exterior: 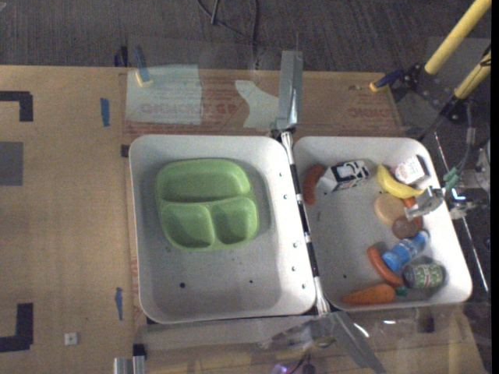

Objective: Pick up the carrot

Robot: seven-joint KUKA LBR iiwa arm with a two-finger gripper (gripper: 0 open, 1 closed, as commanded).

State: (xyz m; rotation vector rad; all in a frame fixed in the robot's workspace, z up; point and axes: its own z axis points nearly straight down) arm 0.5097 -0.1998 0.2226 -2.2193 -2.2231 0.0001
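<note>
The carrot (371, 294) is orange with a green stub at its right end. It lies flat along the front wall of the right bin (343, 150). My gripper (425, 204) shows as a small grey metal piece near the bin's right wall, above a tan disc (388, 207) and a brown disc (405, 227). It is well behind the carrot and apart from it.
Close to the carrot are a red sausage (382, 265), a blue bottle (405, 252) and a green can (423, 275). Farther back lie a banana (398, 184), a milk carton (348, 174) and another sausage (312, 182). The left bin (148, 287) holds a green divided plate (207, 202).
</note>
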